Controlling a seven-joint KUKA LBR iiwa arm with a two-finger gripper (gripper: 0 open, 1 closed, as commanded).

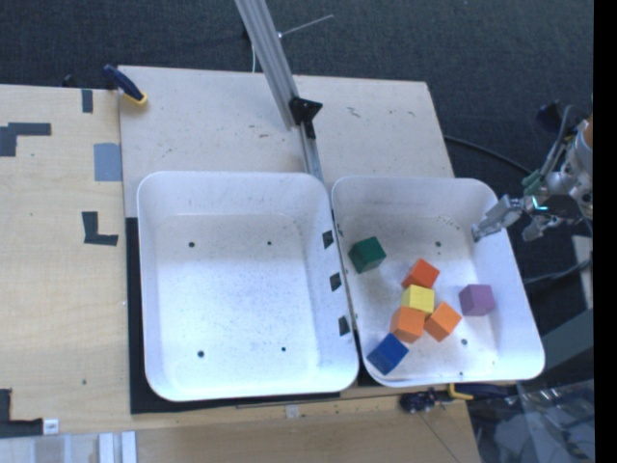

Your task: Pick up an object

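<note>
The blocks lie loose in the right bin (501, 355), all of them below and to the left of the gripper (509, 216). Nearest the fingers is the top orange block (420, 275), with a yellow block (418, 299) touching its lower edge. Under the yellow one sit two more orange blocks — one (409, 323) directly below it, the other (442, 320) just to its right. A purple block (476, 300) lies apart from this cluster, nearest the bin's right wall and roughly under the fingers. A blue block (388, 353) sits at the bottom of the group, touching the lower orange one, farthest from the fingers. A green block (367, 254) lies alone toward the bin's left wall, well apart from the fingers.

The gripper hangs at the right bin's upper right rim, its grey tip over the rim's edge — nothing is between the fingers, and whether they stand apart or together cannot be told from this slant.

The left bin (154, 287) lies beyond the blocks, touching the right bin along their shared edge. A grey metal rail (272, 51) slants down from the top to the join between the bins.
</note>
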